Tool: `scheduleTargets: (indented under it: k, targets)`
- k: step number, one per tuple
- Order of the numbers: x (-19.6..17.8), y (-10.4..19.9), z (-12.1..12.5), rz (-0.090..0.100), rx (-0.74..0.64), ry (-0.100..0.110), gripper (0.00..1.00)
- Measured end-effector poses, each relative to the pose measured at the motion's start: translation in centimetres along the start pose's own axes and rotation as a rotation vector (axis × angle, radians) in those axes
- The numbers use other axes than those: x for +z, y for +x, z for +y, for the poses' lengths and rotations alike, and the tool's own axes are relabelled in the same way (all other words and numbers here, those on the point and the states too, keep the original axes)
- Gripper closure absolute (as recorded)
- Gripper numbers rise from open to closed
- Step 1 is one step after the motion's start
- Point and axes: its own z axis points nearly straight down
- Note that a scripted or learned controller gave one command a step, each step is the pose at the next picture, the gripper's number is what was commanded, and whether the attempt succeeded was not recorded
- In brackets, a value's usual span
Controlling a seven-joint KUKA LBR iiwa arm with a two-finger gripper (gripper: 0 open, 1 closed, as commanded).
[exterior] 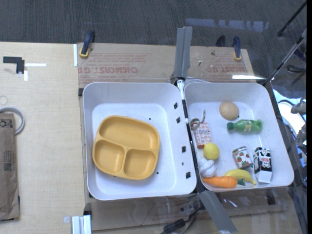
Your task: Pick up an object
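Note:
The right bin (273,112) holds several small items. A tan round ball (228,110) lies near its back, with a green bottle (244,126) on its side just in front. A small red carton (202,134) and a yellow lemon (211,151) sit by the left wall, with a white lumpy piece (207,167) below them. An orange carrot (220,182) and a banana (241,175) lie along the front wall. A red-and-white can (242,158) and a black-and-white milk carton (263,164) rest at the front right.
The left bin (92,106) holds a yellow divided plate (126,146). A grey divider post (183,52) rises between the bins at the back. Cardboard (126,65) with two clamps lies behind them. A brown paper bag (8,165) sits on the wooden bench at far left.

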Motion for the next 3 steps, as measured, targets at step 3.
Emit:
scheduleTargets:
  k: [3]
  targets:
    - [17.2, -1.4, 0.6, 0.006, -0.402, -0.001, 0.0]
